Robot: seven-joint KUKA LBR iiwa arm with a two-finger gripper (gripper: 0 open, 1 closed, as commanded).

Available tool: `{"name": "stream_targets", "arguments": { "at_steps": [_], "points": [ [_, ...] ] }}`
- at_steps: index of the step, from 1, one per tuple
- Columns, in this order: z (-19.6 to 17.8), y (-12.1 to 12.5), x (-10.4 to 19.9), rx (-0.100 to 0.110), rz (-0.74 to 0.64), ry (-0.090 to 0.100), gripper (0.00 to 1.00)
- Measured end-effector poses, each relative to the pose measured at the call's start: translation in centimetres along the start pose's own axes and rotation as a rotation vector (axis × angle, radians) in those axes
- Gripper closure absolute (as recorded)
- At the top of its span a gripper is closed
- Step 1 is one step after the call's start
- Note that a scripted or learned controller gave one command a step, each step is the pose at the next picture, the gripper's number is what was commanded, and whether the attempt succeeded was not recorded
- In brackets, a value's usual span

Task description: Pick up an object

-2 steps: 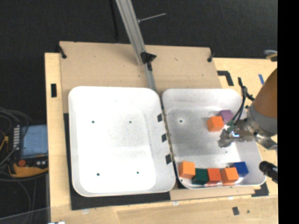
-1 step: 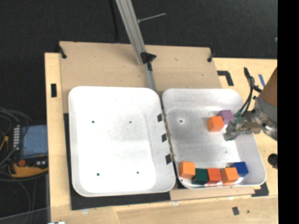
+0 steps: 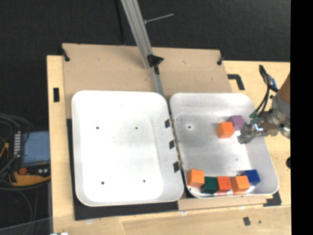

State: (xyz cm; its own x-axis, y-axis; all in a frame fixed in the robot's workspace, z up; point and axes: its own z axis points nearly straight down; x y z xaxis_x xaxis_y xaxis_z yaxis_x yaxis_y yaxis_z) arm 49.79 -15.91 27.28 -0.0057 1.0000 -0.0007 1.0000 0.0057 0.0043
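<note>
The right bin (image 3: 210,106) holds several small blocks. An orange block (image 3: 225,129) lies near its middle right, with a purple block (image 3: 237,121) touching it on the far side. Along the near rim sit an orange block (image 3: 196,177), a green block (image 3: 211,184), two more orange blocks (image 3: 224,183) (image 3: 240,183) and a blue block (image 3: 252,176). My gripper (image 3: 246,134) reaches in from the right and hangs just right of the orange and purple pair. I see no block between its fingers.
The left bin (image 3: 122,146) lies beside the right one. A metal pole (image 3: 139,31) slants up from between the bins at the back. A blue device and cables (image 3: 29,153) lie off the bench to the left.
</note>
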Motion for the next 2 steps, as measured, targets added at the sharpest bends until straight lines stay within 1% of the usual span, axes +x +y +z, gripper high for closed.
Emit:
{"name": "stream_targets", "arguments": {
  "at_steps": [1,2],
  "points": [
    [1.6,1.3,4.5,0.005,0.000,0.000,1.00],
    [1.6,1.9,9.1,0.004,-0.001,0.001,1.00]
  ]
}}
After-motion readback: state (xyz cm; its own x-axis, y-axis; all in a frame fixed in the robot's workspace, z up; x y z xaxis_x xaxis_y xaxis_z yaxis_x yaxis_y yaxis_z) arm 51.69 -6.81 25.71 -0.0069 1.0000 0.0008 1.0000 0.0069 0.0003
